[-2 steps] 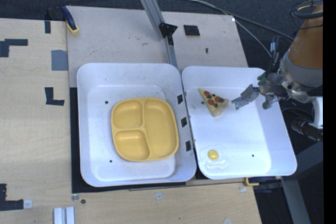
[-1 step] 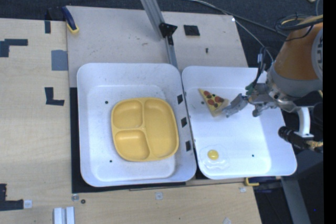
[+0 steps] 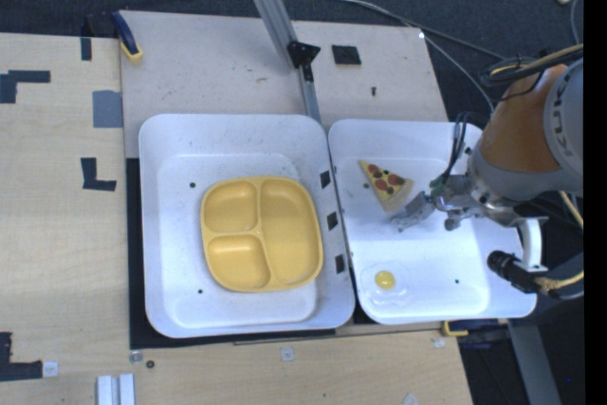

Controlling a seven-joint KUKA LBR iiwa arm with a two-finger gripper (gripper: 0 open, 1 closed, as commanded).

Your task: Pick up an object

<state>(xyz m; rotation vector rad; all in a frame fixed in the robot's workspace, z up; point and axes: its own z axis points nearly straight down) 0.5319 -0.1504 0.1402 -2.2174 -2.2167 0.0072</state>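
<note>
A pizza slice point(image 3: 383, 181), a toy wedge with red spots on a yellow-orange top, lies flat on the floor of the right bin point(image 3: 417, 139), in that bin's far-left part, with its narrow tip pointing toward the far left. Just to the right of and slightly nearer than the slice is the gripper point(image 3: 410, 215); its grey fingers reach leftward, their tips close beside the slice's wide, near-right end. Whether the tips touch the slice cannot be told, and nothing is seen held between them; how wide the claw stands cannot be told either. The gripper hangs from the grey arm point(image 3: 531, 142), whose orange band sits over the bin's right wall.

In the near part of the same bin rests a fried egg point(image 3: 385, 282), a white shape with a yellow yolk, well apart from both slice and gripper.

The left bin point(image 3: 171, 166) stands just beside the right one, the two walls touching. On its floor lies a yellow divided plate point(image 3: 261, 232) with three compartments. Both bins rest on a pale wooden bench point(image 3: 57, 204).
</note>
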